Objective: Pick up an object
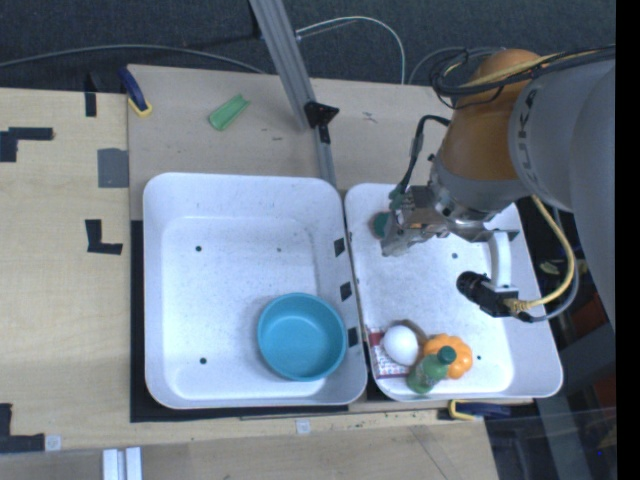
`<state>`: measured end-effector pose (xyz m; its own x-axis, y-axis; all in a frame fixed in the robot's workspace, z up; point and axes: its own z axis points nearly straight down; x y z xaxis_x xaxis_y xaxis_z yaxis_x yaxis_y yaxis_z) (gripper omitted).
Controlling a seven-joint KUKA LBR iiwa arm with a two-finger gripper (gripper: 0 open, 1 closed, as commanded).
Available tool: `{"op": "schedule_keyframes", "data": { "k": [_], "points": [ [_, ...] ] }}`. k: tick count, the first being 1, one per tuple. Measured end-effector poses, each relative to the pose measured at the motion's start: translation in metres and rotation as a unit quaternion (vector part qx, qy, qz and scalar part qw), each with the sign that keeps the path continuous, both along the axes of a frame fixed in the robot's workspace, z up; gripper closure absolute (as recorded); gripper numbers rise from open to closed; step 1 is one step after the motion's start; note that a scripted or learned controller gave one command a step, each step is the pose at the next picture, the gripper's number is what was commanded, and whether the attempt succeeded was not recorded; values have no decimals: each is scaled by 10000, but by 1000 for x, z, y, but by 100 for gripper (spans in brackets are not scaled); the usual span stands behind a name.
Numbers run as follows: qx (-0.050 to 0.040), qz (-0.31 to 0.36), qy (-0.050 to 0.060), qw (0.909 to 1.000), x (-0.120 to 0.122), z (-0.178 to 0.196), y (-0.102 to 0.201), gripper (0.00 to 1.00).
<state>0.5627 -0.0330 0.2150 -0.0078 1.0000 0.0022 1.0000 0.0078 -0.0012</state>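
My gripper (399, 234) hangs low over the upper left part of the right bin (455, 268), close to the wall between the two bins. A small teal object (381, 224) sits against the gripper's left side, partly hidden by it; I cannot tell whether it is held. At the right bin's front edge a white egg-shaped ball (401, 345), an orange object (450, 355) and a green bottle (428, 372) lie clustered together. A blue bowl (300, 335) stands upright in the front right of the left bin (200, 268).
A flat reddish packet (383, 365) lies under the egg-shaped ball. The arm's bulk and a yellow cable (560, 278) cover the right bin's right side. A grey pole (285, 48) slants over the bench behind the bins, and a green piece (228, 112) lies on the bench.
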Motion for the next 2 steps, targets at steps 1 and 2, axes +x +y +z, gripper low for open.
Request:
{"op": "schedule_keyframes", "data": {
  "k": [1,2],
  "points": [
    [-3,-5,-6,10000,19,9,43,100],
    [-4,-7,-12,10000,46,20,88,100]
  ]
}}
